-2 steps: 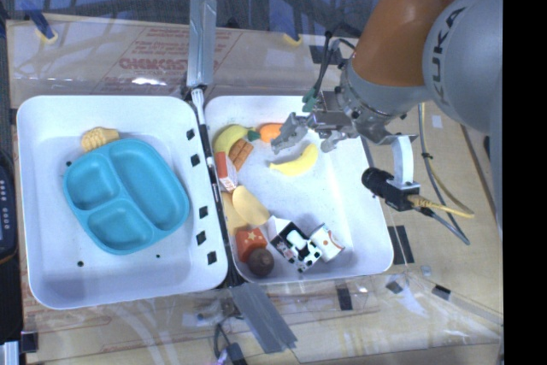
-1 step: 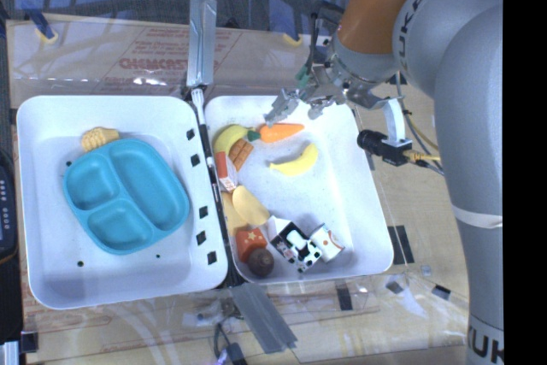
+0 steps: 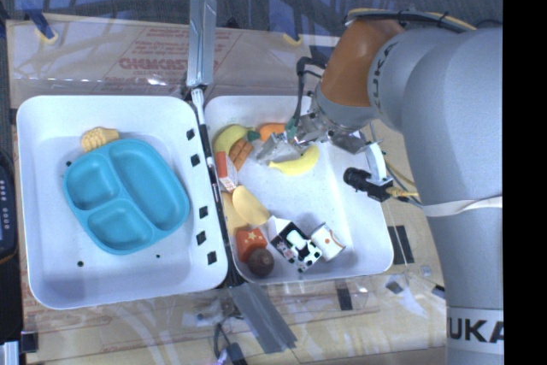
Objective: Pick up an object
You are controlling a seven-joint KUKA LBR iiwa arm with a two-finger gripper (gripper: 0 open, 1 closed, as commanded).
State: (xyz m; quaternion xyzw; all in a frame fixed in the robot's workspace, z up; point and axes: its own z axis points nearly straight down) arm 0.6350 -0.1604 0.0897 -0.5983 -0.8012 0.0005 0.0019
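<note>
Banana [image 3: 297, 162]: yellow, curved, upper middle of the right bin [image 3: 363, 226], long axis running left to right with a slight upward tilt to the right.
Gripper [image 3: 275, 150]: metallic, just left of centre frame, low over the banana's left end; whether it is spread or pinching I cannot tell.
Key relation: the banana lies just right of and below the gripper tip, touching or nearly so; its length runs roughly along the line of the gripper's reach, so, as I judge, a grasp would need to close across the short width.
Arm [image 3: 410, 90]: grey with an orange band, comes in from the right of the frame and bends down to the bin's upper part.
Near neighbours: an orange piece [image 3: 272, 131] and a yellow-green fruit [image 3: 229, 138] sit just left of the gripper, crowding that side.
Lower right bin: a pale yellow slice [image 3: 248, 205], a red block [image 3: 250, 240], a black-and-white carton [image 3: 299, 245].
Left bin [image 3: 51, 269]: a blue divided tray [image 3: 126, 194] with a small corn cob [image 3: 99, 136] at its upper left.
</note>
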